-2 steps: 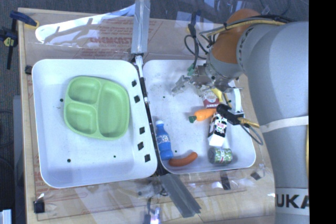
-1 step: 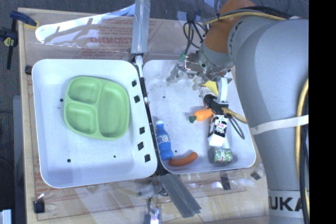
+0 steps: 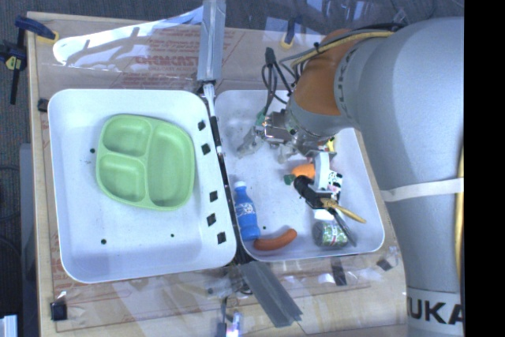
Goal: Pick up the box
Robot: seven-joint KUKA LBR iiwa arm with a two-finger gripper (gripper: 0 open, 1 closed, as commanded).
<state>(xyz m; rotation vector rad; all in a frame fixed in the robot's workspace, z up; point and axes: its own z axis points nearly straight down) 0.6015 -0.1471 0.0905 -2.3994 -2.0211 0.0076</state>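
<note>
Dark carpet is surrounding a wooden bench (image 3: 47, 280) that is carrying two white bins. A green divided plate (image 3: 146, 162) is lying in the left bin (image 3: 71, 249). The grey arm (image 3: 410, 130) is reaching over the right bin (image 3: 237, 110), and the gripper (image 3: 268, 132) is hanging low over that bin's far half, just beside the wall between the bins.

By the look of it, the pick is not yet done: nothing is showing in the gripper, and whether it is open or closed cannot be told, since its metal parts are blurring together. Finding, grasping and lifting are all still waiting.

Nothing is reading plainly as a box. The best guess is the green mottled packet (image 3: 330, 233) in the right bin's near right corner, well apart from the gripper. A blue bottle (image 3: 245, 211), a sausage (image 3: 274, 239) and a small orange item (image 3: 302, 168) are also lying there. The arm is covering the bin's right side, so more may be sitting underneath.
</note>
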